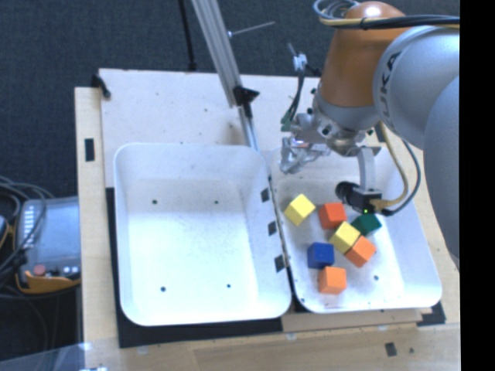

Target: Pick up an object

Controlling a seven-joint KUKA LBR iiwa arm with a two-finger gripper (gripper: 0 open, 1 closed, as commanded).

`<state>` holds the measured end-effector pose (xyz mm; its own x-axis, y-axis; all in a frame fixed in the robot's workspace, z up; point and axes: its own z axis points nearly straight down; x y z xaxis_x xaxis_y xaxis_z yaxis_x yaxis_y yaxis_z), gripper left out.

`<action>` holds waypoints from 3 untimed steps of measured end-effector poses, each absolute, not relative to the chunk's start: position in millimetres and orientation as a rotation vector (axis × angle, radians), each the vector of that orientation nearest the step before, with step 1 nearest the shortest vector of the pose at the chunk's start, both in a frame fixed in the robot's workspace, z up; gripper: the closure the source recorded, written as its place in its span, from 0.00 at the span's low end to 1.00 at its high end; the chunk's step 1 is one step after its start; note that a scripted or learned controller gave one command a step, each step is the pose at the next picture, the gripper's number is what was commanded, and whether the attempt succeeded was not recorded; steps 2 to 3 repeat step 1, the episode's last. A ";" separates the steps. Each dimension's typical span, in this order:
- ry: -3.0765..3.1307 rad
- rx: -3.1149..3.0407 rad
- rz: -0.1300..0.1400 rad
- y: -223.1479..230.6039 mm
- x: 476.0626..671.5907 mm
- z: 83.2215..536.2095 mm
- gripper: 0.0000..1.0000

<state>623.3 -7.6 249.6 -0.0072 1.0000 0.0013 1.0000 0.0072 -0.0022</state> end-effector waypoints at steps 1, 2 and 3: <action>-2.230 -2.213 -0.004 46.7 622.7 256.3 1.00; -2.230 -2.213 -0.004 46.7 622.7 256.3 1.00; -2.230 -2.213 -0.004 46.7 622.7 256.3 1.00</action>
